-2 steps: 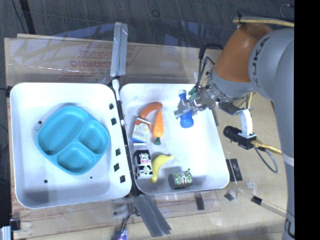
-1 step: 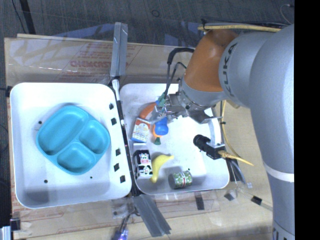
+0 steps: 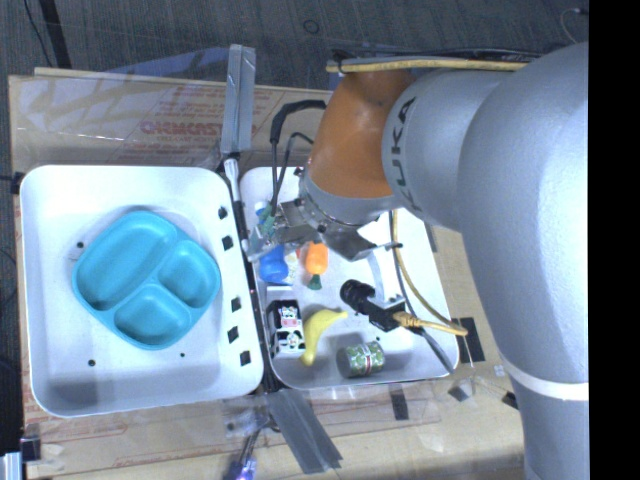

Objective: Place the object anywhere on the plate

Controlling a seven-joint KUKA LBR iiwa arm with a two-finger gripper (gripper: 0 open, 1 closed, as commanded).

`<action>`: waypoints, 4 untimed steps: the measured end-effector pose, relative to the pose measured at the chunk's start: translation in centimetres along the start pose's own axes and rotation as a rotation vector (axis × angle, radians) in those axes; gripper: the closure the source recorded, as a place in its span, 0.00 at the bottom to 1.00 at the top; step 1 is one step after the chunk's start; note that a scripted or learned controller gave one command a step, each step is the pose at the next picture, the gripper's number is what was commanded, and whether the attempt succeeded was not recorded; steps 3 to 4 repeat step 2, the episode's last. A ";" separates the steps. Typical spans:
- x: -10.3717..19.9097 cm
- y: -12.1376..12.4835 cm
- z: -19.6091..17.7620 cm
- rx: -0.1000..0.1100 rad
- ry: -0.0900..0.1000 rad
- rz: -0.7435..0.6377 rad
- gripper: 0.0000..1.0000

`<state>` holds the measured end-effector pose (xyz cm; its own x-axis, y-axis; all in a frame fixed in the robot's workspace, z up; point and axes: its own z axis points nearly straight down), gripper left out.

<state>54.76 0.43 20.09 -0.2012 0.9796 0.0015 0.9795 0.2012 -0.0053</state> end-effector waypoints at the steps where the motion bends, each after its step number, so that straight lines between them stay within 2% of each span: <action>1: 5.4 3.0 0.4 -0.001 -0.001 -0.029 1.00; 2: 5.4 3.0 0.4 -0.001 -0.002 -0.029 0.00; 4: 5.4 3.0 0.4 -0.001 -0.002 -0.029 0.00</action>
